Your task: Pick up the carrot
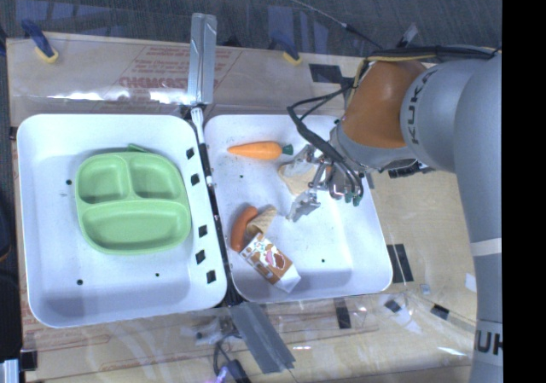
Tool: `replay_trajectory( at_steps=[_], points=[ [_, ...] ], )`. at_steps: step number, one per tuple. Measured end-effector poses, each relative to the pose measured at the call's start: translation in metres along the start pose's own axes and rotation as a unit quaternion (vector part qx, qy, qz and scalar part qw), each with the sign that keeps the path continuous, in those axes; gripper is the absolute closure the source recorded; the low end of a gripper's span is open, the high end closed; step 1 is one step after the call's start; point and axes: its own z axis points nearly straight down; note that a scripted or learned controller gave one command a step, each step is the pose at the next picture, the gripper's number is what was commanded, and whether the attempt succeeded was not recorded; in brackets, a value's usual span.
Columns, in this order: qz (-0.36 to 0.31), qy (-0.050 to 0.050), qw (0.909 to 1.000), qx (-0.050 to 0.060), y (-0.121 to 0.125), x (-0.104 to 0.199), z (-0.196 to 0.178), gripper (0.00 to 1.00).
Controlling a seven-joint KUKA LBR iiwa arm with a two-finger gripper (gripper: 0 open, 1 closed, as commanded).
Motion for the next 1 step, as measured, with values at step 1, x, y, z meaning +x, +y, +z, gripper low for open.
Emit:
replay_trajectory(
  at_steps=[1],
  points=[
    [-0.004, -0.001, 1.0, 0.0, 0.0026, -0.0018, -0.0113, 1.0]
  ],
)
